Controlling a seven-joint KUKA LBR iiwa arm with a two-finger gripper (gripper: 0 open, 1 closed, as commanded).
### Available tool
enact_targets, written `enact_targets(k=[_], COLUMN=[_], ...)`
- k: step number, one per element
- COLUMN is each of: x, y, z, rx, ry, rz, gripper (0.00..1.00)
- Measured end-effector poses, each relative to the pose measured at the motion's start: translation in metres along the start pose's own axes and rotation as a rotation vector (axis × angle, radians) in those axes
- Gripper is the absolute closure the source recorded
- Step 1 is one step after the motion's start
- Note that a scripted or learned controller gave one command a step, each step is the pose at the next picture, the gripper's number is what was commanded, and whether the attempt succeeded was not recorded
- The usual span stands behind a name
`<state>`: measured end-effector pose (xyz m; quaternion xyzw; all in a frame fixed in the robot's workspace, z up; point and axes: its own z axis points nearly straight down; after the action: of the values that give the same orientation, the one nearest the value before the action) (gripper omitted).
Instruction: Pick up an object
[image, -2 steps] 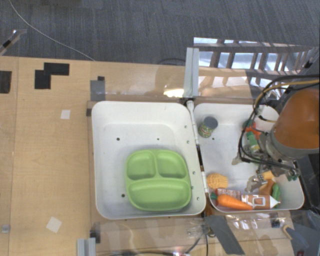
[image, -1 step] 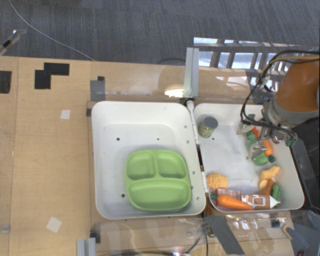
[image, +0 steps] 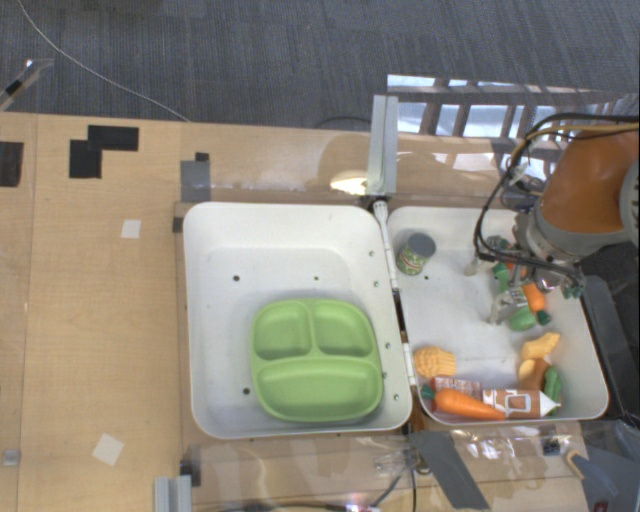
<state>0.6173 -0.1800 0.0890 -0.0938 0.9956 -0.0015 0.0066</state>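
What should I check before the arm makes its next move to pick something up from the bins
1. Gripper is over the right bin: ok, it sits low near the bin's right side.
2. A thing lies between its fingers: cannot tell, small orange and green pieces crowd the tip.
3. Other targets are free to reach: ok, the can stands apart near the divider.
4. Front pile is separable: not ok, the carrot and carton lie touching.
5. Green divided plate lies flat in the left bin: ok.

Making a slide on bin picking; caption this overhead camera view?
Gripper lowered into the right bin of toy food; green divided plate sits in the left bin.
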Motion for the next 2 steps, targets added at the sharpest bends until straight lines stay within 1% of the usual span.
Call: enact_targets(k=[1, 2], x=[0.036, -0.048], y=[-0.017, -0.031], z=[0.000, 0.002], rx=[0.001, -0.003], ry=[0.001, 0.008], rz=[-0.015, 0.092], gripper=[0.00, 0.00])
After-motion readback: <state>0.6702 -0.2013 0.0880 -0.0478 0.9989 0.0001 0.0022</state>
